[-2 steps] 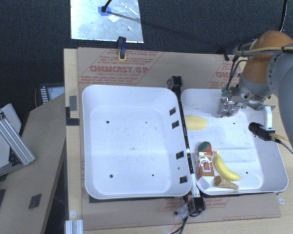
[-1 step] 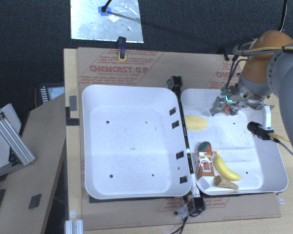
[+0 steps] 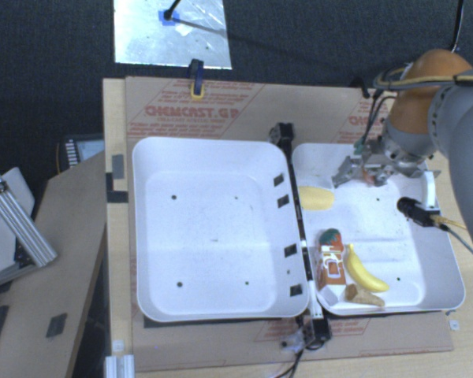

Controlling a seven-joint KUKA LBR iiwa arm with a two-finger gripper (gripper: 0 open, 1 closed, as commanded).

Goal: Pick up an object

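Observation:
The right bin (image 3: 433, 246) holds several small objects. A pale yellow lemon-like piece (image 3: 316, 199) lies by its left wall. A banana (image 3: 366, 271) lies near the front, with an orange and white box (image 3: 331, 264) to its left. A tan piece (image 3: 365, 295) rests at the front edge, and a small green and red item (image 3: 330, 236) sits above the box. My gripper (image 3: 367, 173) hangs over the far part of this bin, up and right of the lemon-like piece. It is open with nothing between its fingers.
The left bin (image 3: 213, 227) sits beside the right one, with a black divider strip (image 3: 293, 211) between them. A black fitting with a cable (image 3: 416, 209) hangs off the arm over the right bin. Cardboard (image 3: 221, 109) lies under both bins.

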